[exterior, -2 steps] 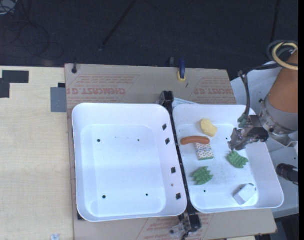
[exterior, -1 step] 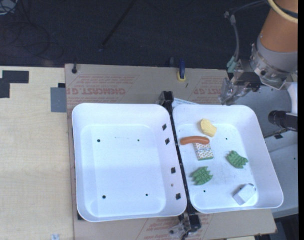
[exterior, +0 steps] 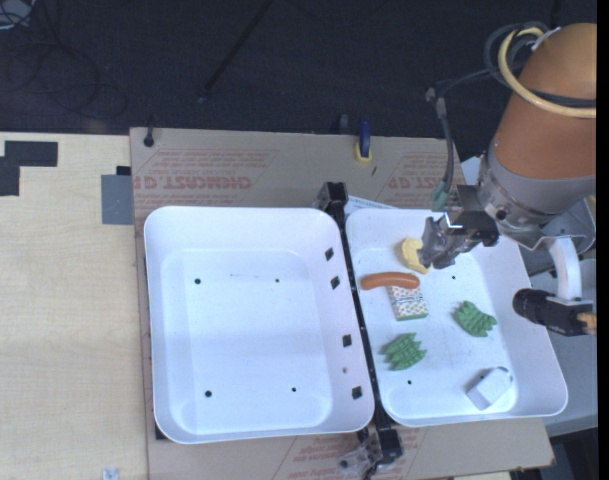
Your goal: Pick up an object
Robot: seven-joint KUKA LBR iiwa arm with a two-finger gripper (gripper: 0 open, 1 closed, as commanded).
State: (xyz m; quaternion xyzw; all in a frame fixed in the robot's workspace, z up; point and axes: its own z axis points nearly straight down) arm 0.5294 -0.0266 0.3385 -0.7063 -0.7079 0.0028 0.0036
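Over the right bin (exterior: 544, 393), pincer (exterior: 436, 252) hangs beside yellow piece (exterior: 413, 254); cannot tell its state. Risk: sausage (exterior: 389, 281) lies near and could be nudged.

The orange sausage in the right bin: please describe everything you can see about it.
The orange sausage is a small, smooth toy-like piece with rounded ends, plastic by its look. It lies flat, nearly crosswise, on the floor of the right bin. A patterned block sits just below it, perhaps touching. The gripper is to its upper right.
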